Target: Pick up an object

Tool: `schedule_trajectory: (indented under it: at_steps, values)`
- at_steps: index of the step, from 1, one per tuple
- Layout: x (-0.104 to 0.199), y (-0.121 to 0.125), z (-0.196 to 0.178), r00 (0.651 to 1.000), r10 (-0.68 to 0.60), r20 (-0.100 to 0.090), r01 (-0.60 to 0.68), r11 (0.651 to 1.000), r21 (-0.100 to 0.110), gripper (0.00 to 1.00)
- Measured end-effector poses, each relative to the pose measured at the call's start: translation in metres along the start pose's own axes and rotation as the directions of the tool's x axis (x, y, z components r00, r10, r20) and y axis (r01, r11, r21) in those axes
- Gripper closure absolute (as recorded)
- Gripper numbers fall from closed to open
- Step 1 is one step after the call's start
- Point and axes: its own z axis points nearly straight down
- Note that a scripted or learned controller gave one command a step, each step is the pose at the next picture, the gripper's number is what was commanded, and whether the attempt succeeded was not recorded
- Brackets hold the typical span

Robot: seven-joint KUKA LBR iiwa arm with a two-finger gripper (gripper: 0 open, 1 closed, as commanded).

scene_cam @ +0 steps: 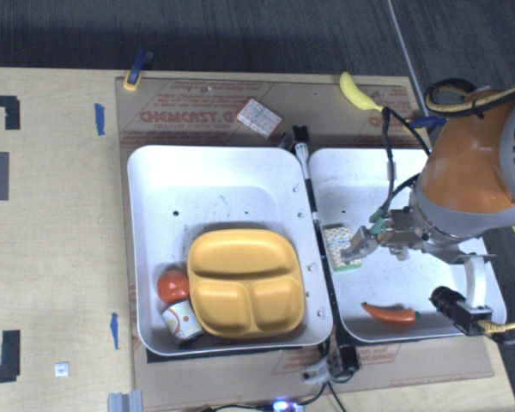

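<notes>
Starting at the left, the left bin (pixel 154 178) has a big yellow divided tray (pixel 245 280) sitting in its lower half, three compartments facing up. Tucked against the tray's 8 o'clock edge is a small red-orange ball-ish thing (pixel 172 285), and right below that at about 7 o'clock of the tray is a white and orange toy (pixel 181 319) lying on its side, touching the bin's front wall as far as I can see. Up past the bins at 12 o'clock of the left one, a little checkered card (pixel 257 117) lies on the cardboard base, and a yellow banana (pixel 358 93) sits further right along that same top edge. Moving into the right bin (pixel 352 174), there's a patterned packet with green on it (pixel 341 245) pressed up near the divider wall on the bin's 9 o'clock side. The gripper (pixel 366 240) sits right at that packet, on its 3 o'clock edge, and honestly it's too cluttered and small there, so I can't tell whether it's clamped on anything or not. Down at 6 o'clock of the right bin a red chili pepper (pixel 390 313) lies flat near the front wall, well apart from the gripper. The grey and orange arm (pixel 468 174) covers the bin's 3 o'clock side.
</notes>
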Motion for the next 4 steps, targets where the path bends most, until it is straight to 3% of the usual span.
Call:
schedule_trajectory:
  at_steps: [1,2,4]
  values:
    - [-0.064,0.023,0.118,1.0,0.002,0.001,-0.002,1.0,0.0,0.0]
    - [-0.059,0.002,0.128,1.0,0.001,0.002,-0.001,1.0,-0.008,0.0]
    - [-0.058,0.001,0.128,1.0,0.001,0.003,-0.001,1.0,-0.008,0.0]
